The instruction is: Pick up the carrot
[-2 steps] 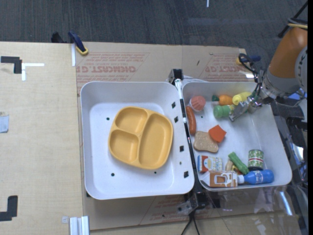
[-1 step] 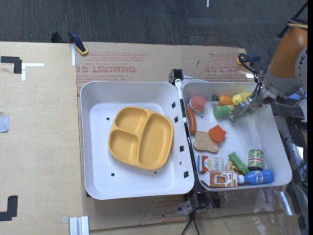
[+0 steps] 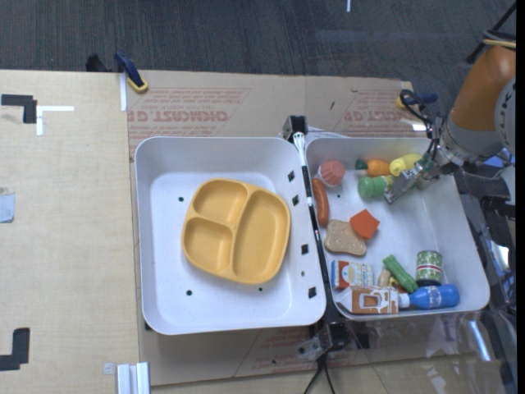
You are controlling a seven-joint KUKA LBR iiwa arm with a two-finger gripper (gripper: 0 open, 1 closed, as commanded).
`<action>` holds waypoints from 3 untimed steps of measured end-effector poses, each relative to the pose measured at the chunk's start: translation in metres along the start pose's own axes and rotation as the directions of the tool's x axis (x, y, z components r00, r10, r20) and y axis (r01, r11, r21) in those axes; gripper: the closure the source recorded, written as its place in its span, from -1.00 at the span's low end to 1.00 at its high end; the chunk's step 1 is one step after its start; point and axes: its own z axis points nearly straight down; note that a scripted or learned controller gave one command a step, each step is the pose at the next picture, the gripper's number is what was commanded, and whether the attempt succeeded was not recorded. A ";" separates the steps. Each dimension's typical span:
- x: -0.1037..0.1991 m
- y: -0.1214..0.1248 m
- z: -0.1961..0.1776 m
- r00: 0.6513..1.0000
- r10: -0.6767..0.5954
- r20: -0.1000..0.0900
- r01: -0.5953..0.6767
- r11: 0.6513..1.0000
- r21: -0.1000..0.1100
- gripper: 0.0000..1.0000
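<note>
The carrot [image 3: 376, 167], a small orange piece with a green top, lies at the upper edge of the right bin [image 3: 459, 245], upper right of the frame, crowded beside a yellow toy [image 3: 404, 165] and a green one [image 3: 372, 186], so a clean grasp looks tight. The gripper [image 3: 404, 186] hangs just right of it, low over the bin; whether it is spread or pressed together I cannot tell. The arm [image 3: 480, 97] slants down from the right edge. The left bin [image 3: 156, 245] holds a yellow divided plate [image 3: 236, 230].

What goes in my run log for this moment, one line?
arm: over right bin | gripper: beside carrot | carrot: lying in bin
</note>
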 end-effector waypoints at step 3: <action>0.064 0.021 -0.004 0.875 -0.481 0.056 0.483 0.875 -0.025 -1.00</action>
